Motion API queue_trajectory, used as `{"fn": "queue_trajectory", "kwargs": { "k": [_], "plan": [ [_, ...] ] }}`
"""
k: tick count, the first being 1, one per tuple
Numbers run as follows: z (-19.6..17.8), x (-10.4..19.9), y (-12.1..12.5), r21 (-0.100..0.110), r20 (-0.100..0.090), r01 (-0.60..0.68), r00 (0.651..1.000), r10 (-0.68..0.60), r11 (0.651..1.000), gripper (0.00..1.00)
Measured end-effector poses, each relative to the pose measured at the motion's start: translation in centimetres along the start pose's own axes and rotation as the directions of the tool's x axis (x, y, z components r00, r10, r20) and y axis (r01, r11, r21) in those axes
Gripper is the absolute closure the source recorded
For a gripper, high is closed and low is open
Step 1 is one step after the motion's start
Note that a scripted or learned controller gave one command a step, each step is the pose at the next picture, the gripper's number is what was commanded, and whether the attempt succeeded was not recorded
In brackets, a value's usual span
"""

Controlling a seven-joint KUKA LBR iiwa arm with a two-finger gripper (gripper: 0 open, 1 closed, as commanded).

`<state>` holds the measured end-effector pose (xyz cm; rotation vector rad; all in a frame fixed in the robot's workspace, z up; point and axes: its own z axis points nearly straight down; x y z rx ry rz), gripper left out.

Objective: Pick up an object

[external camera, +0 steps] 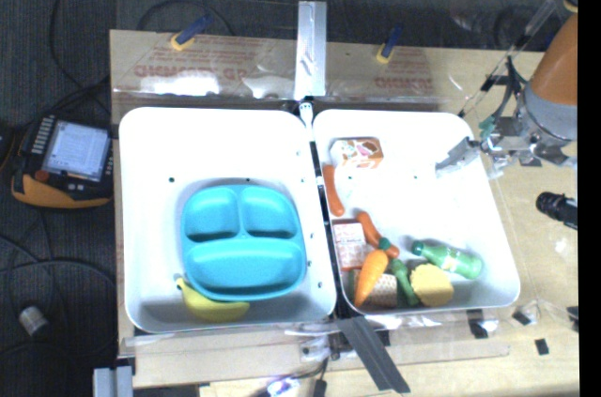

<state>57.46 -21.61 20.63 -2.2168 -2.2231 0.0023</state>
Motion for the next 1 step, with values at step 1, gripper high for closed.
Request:
{"fn": "queue_trajectory", "kwargs": {
  "k": [1],
  "plan": [
    [4.48,3.45,-4.78,0.001,0.000,0.050,0.999,-0.050,0.999,0.00]
  ]
}}
